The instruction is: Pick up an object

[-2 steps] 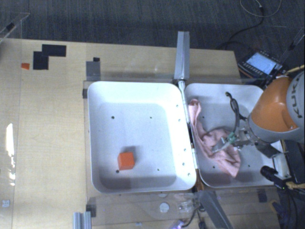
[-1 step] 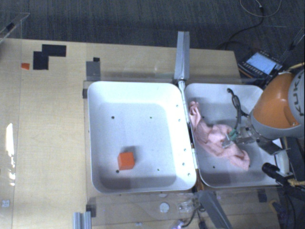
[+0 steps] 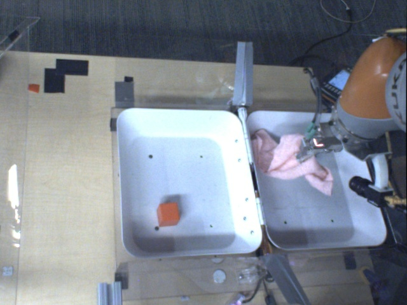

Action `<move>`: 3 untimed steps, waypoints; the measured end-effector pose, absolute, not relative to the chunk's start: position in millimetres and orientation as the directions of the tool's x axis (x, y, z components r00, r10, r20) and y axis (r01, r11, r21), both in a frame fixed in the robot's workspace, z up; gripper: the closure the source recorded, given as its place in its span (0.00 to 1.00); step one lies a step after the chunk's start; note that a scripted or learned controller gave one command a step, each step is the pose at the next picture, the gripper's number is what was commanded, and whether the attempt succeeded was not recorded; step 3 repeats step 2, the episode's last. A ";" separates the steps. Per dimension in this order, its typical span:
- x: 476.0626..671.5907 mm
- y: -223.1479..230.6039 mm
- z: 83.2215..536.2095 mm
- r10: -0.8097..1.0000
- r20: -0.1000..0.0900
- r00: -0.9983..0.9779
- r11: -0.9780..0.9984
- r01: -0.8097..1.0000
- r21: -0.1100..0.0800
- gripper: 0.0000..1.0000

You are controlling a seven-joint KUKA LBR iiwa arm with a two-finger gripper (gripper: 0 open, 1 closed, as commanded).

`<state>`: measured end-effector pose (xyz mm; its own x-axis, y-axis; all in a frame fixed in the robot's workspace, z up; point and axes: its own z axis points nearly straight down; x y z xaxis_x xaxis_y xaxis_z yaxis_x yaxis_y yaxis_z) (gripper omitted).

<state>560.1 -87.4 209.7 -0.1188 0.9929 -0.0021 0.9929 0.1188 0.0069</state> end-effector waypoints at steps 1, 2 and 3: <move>615.8 -108.6 281.2 0.972 -0.004 -0.235 0.235 0.972 0.007 1.00; 669.8 -123.4 191.7 0.967 -0.002 -0.254 0.254 0.967 0.003 1.00; 669.8 -123.4 191.7 0.967 -0.002 -0.254 0.254 0.967 0.003 1.00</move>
